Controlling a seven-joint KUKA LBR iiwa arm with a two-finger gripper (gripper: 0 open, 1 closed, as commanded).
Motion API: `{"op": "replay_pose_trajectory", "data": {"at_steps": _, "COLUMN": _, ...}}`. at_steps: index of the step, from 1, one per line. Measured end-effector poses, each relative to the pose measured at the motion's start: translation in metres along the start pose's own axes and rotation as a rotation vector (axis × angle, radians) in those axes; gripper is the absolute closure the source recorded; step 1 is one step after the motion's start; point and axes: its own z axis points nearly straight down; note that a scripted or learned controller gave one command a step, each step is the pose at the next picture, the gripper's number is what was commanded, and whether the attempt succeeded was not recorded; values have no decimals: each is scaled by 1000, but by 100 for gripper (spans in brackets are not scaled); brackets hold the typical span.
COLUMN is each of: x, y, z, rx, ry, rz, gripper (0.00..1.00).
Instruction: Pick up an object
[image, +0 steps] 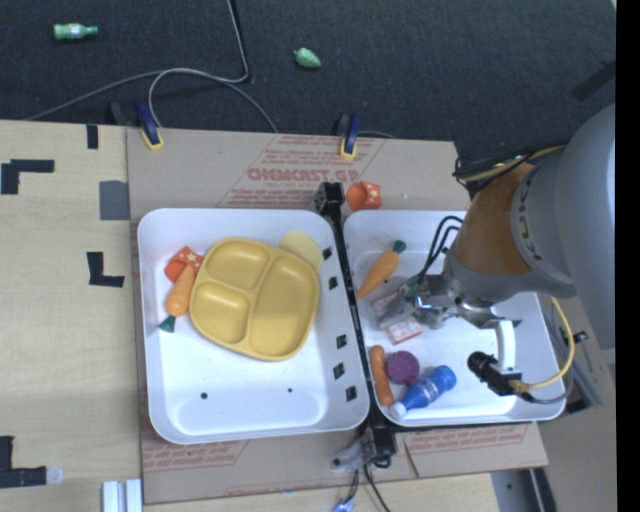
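You see arm reach in from right, claw (408, 297) low in right bin (530, 400), near bin's middle. Claw tip blurry there; can't tell how it stands or whether it has anything. Just under it: small flat pink-white thing (402, 330). Carrot (379, 272) just left and far of claw. Purple ball (403, 367), blue bottle (430, 388), orange stick (380, 373) sit nearer. Left bin (240, 415): yellow tray (255, 297), little carrot (179, 295), red piece (182, 262).

Dark carpet floor (420, 70) lies behind the cardboard-topped wooden bench (60, 330).
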Motion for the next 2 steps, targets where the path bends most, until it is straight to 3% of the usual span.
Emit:
{"op": "replay_pose_trajectory", "data": {"at_steps": 1, "x": 3, "y": 58, "z": 3, "rx": 18, "ry": -8, "rz": 6, "gripper": 0}}
{"op": "replay_pose_trajectory", "data": {"at_steps": 2, "x": 5, "y": 115, "z": 3, "rx": 11, "ry": -3, "rz": 0, "gripper": 0}}
